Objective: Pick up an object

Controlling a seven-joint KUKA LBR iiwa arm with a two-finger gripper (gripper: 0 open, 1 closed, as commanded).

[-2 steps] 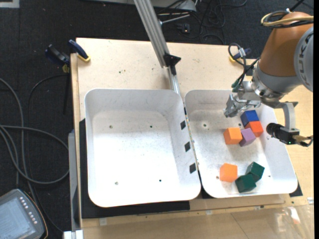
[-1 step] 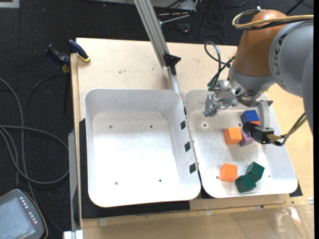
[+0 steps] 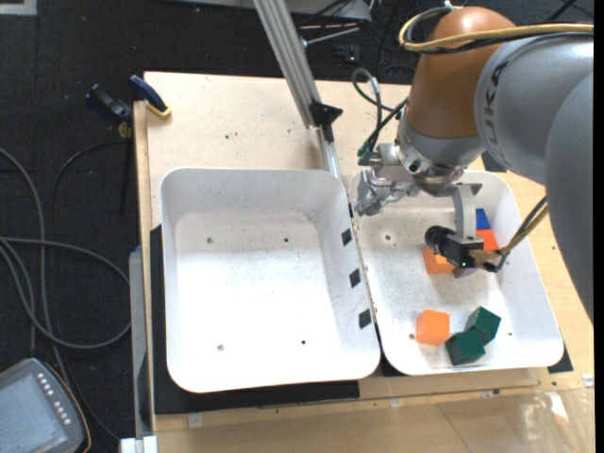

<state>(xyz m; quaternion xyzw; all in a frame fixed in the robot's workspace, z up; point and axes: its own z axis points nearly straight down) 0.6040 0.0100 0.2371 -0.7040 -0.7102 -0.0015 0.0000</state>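
Holding blocks (orange, green): right bin

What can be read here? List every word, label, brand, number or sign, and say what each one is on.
"UK": dark letters on the grey arm link, apparently part of a longer word; the rest curves out of sight.
Handheld screen unit, lower left: any lettering is too small and blurred to read.
Black squares on the rim between the bins: no legible marks.
Nothing else carries readable text.
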